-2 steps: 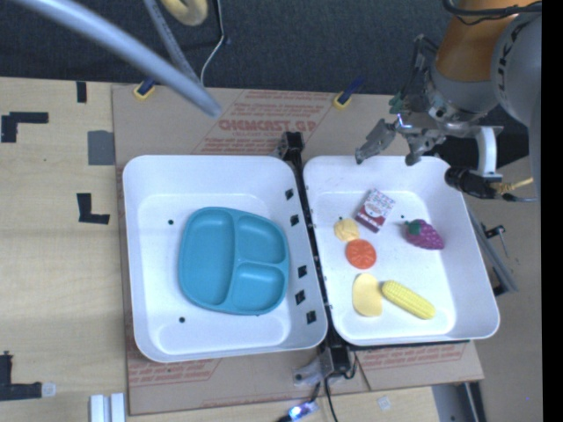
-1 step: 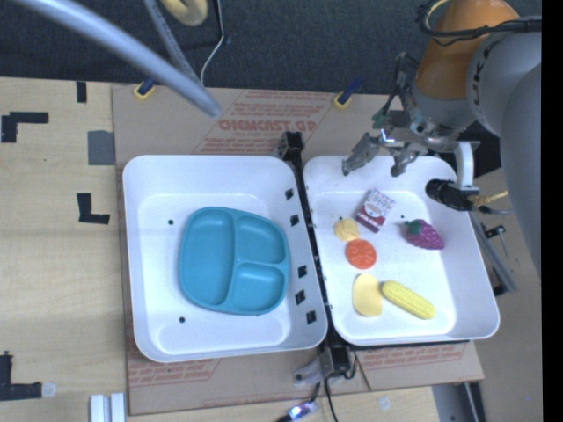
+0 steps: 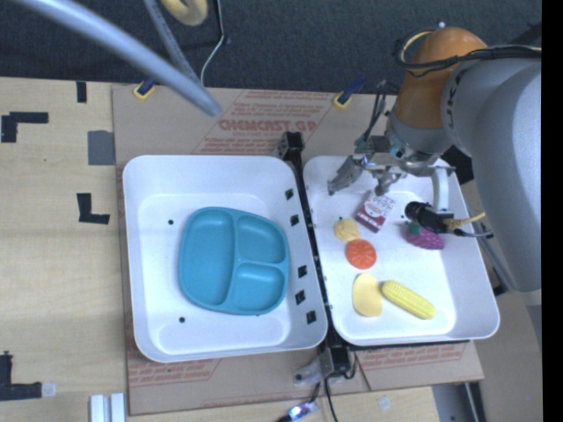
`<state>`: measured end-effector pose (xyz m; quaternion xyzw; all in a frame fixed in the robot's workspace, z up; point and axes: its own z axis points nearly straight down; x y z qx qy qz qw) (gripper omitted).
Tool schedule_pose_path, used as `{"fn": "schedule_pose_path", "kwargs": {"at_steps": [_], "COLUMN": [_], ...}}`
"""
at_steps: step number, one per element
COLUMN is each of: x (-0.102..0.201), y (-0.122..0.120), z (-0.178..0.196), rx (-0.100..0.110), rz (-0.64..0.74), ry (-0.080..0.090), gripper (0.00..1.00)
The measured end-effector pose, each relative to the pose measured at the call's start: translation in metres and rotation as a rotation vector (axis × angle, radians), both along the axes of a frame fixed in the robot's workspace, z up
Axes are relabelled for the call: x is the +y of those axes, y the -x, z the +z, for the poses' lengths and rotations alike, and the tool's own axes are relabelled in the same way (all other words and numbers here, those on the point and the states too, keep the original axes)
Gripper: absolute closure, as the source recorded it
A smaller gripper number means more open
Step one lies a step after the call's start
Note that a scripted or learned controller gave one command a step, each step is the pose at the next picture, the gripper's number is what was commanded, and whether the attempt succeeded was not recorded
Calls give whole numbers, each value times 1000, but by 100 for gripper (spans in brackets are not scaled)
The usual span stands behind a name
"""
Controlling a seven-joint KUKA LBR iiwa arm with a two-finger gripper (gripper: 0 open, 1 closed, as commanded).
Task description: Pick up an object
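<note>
I see the gripper (image 3: pixel 363 181) spread open, holding nothing, above the right bin (image 3: pixel 457 319). Cardboard (image 3: pixel 255 121) covers the wooden bench (image 3: pixel 53 262) beneath.

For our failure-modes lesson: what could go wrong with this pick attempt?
1. The gripper hangs open with the small packet near one of its fingers rather than between both, so a grasp might miss or tip it.
2. The yellow piece and orange piece lie close by; a descent could nudge them.

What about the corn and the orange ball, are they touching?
Apart. The camera view shows a strip of the right bin and its bare white floor between the corn and the orange ball.
</note>
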<state>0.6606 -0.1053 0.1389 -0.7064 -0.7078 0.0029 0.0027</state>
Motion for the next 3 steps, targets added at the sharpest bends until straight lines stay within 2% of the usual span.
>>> {"fn": "schedule_pose_path", "kwargs": {"at_steps": [1, 2, 3], "x": [0, 1, 2], "y": [-2, -4, -2], "z": [-49, -35, 29], "rx": [-13, -20, -13], "rz": [1, 3, 0], "ry": [4, 4, 0], "gripper": [0, 100, 100]}}
